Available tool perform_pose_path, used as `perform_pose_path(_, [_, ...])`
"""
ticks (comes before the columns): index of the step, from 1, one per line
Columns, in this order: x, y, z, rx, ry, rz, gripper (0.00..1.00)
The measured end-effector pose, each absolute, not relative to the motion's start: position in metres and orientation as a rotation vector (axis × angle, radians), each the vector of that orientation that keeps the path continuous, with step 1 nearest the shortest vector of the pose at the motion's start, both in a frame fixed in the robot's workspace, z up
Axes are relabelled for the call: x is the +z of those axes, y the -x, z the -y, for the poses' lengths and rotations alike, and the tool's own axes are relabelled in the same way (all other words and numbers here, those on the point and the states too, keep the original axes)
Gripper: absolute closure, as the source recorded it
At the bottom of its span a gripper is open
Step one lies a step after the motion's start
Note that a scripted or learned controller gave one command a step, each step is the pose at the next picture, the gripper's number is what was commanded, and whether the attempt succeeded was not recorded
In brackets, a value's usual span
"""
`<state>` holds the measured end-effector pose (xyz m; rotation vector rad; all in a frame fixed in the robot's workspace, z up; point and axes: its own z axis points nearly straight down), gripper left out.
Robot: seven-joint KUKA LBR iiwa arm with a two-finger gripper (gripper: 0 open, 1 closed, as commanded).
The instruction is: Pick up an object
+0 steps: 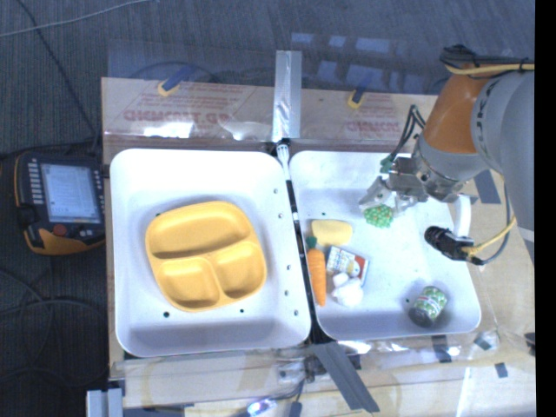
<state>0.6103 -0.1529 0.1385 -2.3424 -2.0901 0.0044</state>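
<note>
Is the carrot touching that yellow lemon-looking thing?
Cannot tell. In the camera view the carrot's green top meets the yellow piece's lower left edge, but no clear contact or gap shows.

Dark grey carpet (174,24) fills the upper part of the frame, with thin black cables (61,68) trailing across it at upper left. A cardboard sheet (200,111) lies along the bench's top edge, and a handheld control pendant (59,202) rests on the floor at the left.

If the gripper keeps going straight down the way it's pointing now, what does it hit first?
Most likely the green bumpy object: the gripper sits directly over it in the right bin, pointing downward. Height above it is unclear from this slanted view. The yellow item lies off to the side.
</note>
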Motion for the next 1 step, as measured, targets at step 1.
perform_pose_path(1, [0.2245, -0.6387, 0.0893, 0.004, 2.307, 2.132, 1.00])
